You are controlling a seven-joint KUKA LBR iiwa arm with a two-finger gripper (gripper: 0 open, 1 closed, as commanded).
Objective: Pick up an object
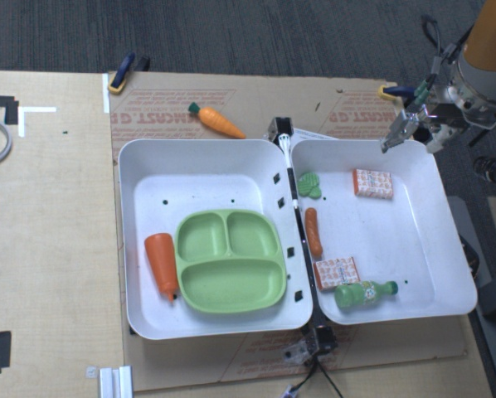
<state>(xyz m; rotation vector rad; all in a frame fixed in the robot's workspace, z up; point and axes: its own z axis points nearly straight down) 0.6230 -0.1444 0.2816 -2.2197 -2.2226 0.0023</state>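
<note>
Red patterned snack box (372, 183) could easily get missed; gripper (414, 129) is held above the far rim, finger state can't be told.

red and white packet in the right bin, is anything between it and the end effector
Nothing visible. The end effector sits over the far rim of the right bin, and the red and white packet lies apart from the other items, with bare bin floor around it.
</note>
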